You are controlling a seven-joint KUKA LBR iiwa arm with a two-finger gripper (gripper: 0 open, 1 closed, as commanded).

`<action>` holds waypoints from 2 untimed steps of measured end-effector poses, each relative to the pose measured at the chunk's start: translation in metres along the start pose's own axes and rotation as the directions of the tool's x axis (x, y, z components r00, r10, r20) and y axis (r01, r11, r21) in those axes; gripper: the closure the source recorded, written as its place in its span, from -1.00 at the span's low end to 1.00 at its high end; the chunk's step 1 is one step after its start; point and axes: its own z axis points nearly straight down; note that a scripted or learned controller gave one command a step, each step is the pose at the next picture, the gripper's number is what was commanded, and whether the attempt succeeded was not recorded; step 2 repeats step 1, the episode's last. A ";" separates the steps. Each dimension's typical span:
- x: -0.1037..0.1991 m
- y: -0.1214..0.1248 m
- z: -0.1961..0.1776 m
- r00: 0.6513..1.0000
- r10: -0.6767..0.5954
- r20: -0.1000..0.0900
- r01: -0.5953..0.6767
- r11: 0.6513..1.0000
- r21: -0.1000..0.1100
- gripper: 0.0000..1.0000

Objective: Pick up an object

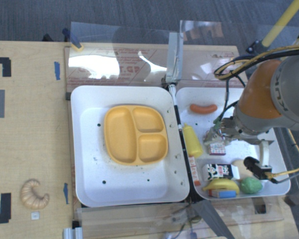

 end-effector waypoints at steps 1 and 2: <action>0.060 0.040 -0.089 0.991 0.132 -0.004 -0.132 0.991 0.005 1.00; 0.060 0.040 -0.089 0.991 0.132 -0.004 -0.132 0.991 0.005 1.00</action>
